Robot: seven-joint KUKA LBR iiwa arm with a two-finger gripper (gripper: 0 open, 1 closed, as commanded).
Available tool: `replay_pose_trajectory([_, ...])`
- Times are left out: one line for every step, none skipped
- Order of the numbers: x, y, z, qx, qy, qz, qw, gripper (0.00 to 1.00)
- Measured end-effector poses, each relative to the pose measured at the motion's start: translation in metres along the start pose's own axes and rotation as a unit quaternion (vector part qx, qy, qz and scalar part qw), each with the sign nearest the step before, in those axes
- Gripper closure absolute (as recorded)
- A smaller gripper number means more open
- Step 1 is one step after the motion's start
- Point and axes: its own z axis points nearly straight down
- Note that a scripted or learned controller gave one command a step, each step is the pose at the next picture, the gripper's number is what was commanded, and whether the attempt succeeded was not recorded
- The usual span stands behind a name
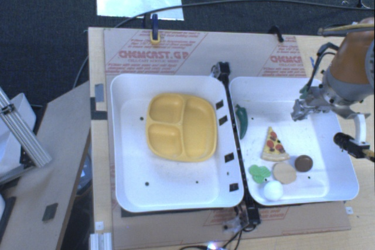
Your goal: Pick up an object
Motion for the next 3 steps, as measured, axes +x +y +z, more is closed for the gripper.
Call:
replay_pose_trajectory([0.007,-0.006,-0.056,0.000,0.000,0.000,1.0000,1.00])
replay_pose_trajectory([0.006,-0.004,-0.105,-0.001,0.000,0.000,1.0000,1.00])
replay_pose_trajectory([0.061,-0.016,-0.112,0.001,0.001,-0.003,1.0000,1.00])
